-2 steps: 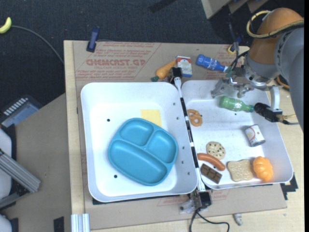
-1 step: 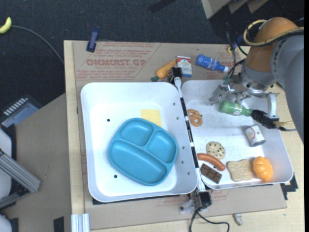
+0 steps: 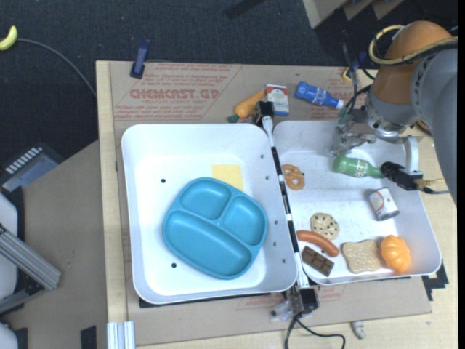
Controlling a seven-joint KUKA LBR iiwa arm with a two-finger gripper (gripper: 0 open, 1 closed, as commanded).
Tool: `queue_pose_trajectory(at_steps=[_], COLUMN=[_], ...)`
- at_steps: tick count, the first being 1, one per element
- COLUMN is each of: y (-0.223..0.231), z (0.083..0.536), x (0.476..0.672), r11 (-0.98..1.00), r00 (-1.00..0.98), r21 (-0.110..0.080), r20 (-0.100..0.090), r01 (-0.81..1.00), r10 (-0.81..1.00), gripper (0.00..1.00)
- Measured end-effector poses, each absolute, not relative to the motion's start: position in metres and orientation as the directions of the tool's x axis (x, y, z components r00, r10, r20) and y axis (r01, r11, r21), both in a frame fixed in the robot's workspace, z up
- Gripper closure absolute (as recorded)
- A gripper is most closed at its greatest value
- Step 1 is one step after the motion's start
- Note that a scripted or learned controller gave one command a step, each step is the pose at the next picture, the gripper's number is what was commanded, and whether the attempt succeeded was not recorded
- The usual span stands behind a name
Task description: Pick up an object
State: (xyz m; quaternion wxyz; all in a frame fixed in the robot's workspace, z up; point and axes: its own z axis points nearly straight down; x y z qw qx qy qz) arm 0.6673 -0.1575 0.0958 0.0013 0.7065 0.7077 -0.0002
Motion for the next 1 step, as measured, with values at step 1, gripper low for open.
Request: queue_pose_trajectory(at_steps=[1], y=[-0.1575], z=[0.0956], x=[0.6672], r11=[0.002], r00=[-0.002], r21=[0.001], r20=[-0.002], r01=[1.0], r10=[1.0], gripper=[0.0])
